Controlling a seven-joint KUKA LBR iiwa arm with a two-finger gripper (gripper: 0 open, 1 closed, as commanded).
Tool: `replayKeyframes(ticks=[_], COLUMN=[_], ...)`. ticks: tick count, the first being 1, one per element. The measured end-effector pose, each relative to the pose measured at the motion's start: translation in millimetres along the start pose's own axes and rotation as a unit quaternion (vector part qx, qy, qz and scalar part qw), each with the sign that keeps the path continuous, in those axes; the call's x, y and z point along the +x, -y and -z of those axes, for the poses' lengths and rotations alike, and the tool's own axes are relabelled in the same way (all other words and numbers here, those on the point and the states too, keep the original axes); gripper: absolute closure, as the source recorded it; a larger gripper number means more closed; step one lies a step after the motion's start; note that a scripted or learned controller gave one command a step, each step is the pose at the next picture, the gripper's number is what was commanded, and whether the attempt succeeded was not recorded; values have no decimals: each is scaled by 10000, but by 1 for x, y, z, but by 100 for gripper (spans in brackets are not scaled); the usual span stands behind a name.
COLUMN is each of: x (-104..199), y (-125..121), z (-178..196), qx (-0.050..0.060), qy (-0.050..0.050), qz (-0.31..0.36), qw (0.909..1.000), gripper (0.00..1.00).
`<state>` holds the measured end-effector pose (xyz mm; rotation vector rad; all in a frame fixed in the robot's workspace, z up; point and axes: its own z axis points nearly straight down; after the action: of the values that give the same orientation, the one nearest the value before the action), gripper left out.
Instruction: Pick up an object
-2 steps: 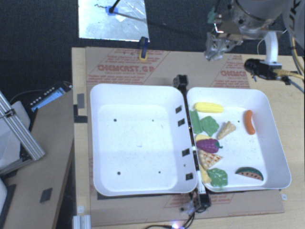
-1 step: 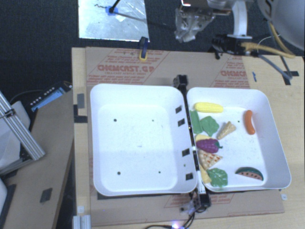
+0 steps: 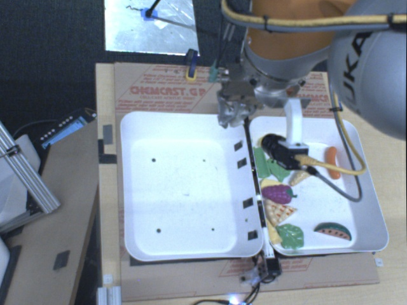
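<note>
Now, nearest, just right of the divider [image 3: 255,189]: green leaf [image 3: 290,236], pizza slice [image 3: 280,213], purple eggplant [image 3: 278,193], stacked in a line along it. Watermelon slice [image 3: 332,231] well right of it. Farther up, lettuce piece [image 3: 266,164] just right of the divider, long axis roughly parallel to it; likeliest target. Farthest: gripper [image 3: 232,114] above the divider's far end, slightly left. Open or closed: cannot tell. Target lying right of gripper and nearer; probably needs a shift across the divider before descent.

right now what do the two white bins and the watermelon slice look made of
The left bin and right bin look like moulded white plastic: smooth, faintly glossy, with rounded rims. The watermelon slice looks like a toy, perhaps hard plastic or rubber, going by its flat solid colours.
</note>
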<state>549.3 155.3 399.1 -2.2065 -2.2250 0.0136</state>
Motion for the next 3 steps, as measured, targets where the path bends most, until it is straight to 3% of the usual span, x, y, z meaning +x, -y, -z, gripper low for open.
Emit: replayKeyframes(ticks=[1,2,3], x=[-3,85,75], y=[-69,-34,-26], z=[29,-16,102], qx=[-98,-45,-125], qy=[-2,-12,-33], qz=[-39,22,-13], qw=[9999,10000,9999], gripper=[100,100,100])
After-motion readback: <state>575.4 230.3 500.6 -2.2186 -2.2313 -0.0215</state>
